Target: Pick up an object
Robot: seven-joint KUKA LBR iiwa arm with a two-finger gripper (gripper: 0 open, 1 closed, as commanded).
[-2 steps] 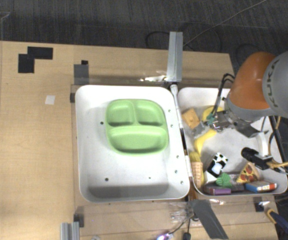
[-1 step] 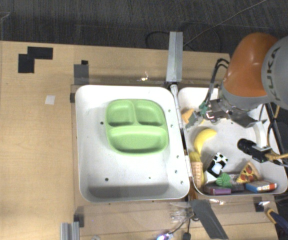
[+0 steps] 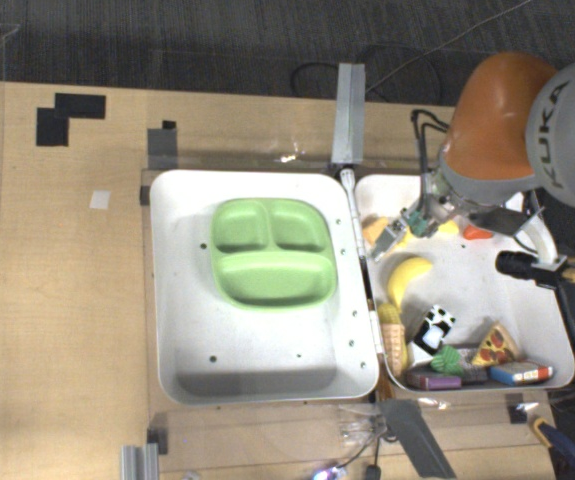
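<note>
My gripper [image 3: 407, 226] hangs over the far left part of the right bin [image 3: 557, 313], below the grey wrist and the orange band. It is just above a small yellow piece [image 3: 376, 231] near the bin's left wall. A yellow banana [image 3: 407, 275] lies just in front of the gripper. Nothing can be seen held in it. Toward the front of the bin lie a black-and-white toy [image 3: 433, 329], a pizza slice toy [image 3: 494, 346], a green piece [image 3: 448, 359] and a purple marker [image 3: 443, 379].
The left bin [image 3: 182, 298] holds a green divided plate [image 3: 272, 251]. A small red piece [image 3: 475, 234] lies near the arm. A blue and orange item [image 3: 520, 373] and a tan ribbed piece [image 3: 394, 341] lie along the right bin's front and left walls.
</note>
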